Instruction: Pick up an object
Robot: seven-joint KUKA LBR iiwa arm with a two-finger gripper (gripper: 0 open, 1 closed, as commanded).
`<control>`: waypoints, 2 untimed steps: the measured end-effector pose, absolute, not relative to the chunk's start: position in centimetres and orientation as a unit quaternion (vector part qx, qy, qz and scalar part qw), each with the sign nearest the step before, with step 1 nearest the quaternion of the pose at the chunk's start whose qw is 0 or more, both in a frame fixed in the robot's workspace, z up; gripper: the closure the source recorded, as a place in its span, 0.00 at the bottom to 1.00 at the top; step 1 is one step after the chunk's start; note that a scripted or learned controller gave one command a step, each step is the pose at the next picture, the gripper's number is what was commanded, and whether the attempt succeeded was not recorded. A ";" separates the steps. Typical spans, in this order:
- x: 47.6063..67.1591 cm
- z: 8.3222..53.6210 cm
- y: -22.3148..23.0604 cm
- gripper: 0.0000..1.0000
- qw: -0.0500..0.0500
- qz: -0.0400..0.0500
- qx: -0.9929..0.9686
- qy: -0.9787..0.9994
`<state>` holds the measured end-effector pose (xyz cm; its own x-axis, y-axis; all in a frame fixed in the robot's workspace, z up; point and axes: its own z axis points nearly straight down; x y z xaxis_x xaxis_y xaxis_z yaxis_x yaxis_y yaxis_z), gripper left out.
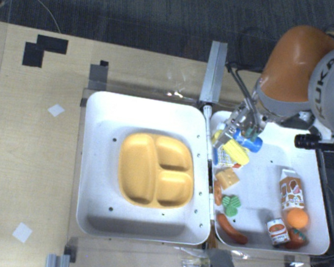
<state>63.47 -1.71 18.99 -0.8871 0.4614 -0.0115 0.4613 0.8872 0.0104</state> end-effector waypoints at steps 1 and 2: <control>66.2 18.8 -1.9 1.00 0.005 0.001 0.121 0.993; 63.3 12.0 -8.7 1.00 0.002 0.000 0.177 0.984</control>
